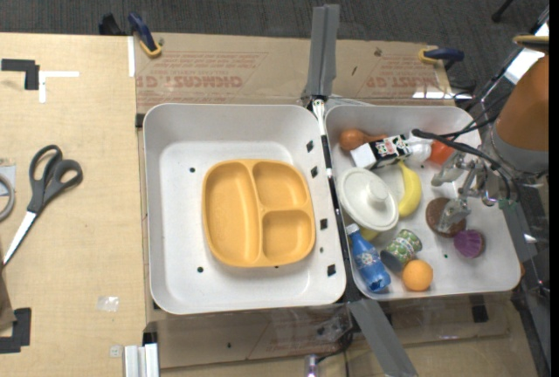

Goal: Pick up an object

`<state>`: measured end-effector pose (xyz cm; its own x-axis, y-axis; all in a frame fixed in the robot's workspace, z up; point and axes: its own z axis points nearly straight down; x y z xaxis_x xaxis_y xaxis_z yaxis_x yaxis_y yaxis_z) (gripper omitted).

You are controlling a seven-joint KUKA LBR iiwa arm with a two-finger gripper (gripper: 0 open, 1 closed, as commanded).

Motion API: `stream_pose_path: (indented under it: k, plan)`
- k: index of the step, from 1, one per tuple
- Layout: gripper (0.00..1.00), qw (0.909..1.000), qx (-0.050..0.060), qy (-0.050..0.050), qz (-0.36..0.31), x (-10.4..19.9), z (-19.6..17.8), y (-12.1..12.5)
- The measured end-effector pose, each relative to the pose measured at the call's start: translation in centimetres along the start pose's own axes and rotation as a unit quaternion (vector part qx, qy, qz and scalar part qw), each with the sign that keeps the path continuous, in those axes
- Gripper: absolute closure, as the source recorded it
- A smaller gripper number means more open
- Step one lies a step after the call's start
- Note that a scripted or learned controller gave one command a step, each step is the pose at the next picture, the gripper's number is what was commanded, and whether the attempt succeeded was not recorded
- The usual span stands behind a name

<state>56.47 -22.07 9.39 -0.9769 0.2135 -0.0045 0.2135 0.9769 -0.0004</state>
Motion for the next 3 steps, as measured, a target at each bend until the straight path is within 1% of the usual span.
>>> stream_pose_path:
  k: [1,2,3]
  plan:
    - [0.0,0.9997,0.0,0.001,0.024,1.5,0.1,1.0]
    - [0.0,1.0,0.001,-0.009,-0.002,7.6,-0.3,6.4]
    - [0.0,0.9992,0.001,-0.001,0.04,3.0,0.0,10.3]
